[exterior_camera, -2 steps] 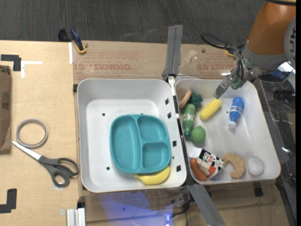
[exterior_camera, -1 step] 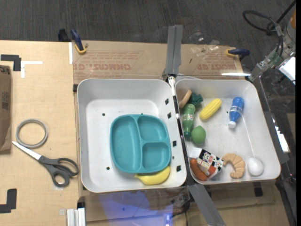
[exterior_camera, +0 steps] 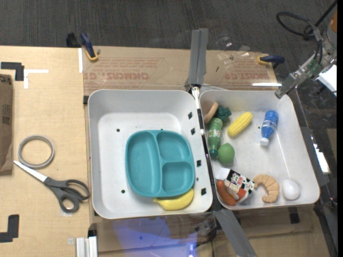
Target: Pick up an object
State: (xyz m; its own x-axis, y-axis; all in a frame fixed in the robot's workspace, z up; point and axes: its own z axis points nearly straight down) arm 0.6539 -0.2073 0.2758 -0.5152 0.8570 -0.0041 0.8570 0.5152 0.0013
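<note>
Camera view: the claw (exterior_camera: 281,91), grip state unclear, is seen above the right bin's (exterior_camera: 306,143) corner, near the blue bottle (exterior_camera: 269,125).

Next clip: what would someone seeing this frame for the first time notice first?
Most likely the big teal divided plate in the left bin, with a banana peeking out from under its near edge. Then the jumble of toy food in the right bin: corn, a blue bottle, a croissant and a white egg.

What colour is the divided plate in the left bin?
Teal; the divided plate shows clearly in the camera view, lying flat in the left bin.
</note>
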